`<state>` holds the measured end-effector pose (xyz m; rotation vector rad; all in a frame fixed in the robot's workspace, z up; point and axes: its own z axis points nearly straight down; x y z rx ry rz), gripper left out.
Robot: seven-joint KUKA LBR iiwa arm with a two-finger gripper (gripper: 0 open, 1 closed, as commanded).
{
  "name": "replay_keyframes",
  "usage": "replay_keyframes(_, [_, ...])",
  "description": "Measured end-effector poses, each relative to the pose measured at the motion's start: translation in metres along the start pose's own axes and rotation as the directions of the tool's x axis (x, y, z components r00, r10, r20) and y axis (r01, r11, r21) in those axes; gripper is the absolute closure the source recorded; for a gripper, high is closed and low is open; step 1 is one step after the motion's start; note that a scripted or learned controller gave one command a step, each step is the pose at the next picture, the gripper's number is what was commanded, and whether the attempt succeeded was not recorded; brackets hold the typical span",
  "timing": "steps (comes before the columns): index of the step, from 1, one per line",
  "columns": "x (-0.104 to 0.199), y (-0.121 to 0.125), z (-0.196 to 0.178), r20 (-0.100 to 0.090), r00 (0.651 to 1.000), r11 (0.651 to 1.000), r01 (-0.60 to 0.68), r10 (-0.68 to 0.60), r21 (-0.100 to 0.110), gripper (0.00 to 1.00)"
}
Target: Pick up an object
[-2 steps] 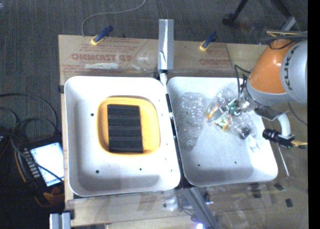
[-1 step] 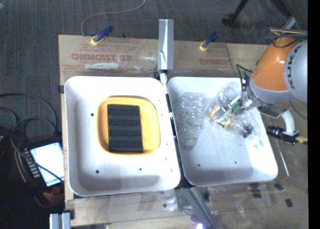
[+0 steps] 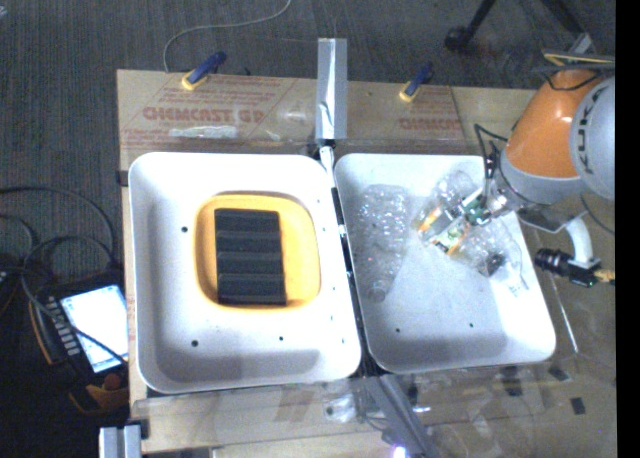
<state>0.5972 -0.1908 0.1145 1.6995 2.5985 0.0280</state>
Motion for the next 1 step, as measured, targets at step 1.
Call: replay_keyframes(1, [0.0315,0.0736,-0.0638,-0.015,0.995,0.995,-0.097,0.097,0.037,1.0])
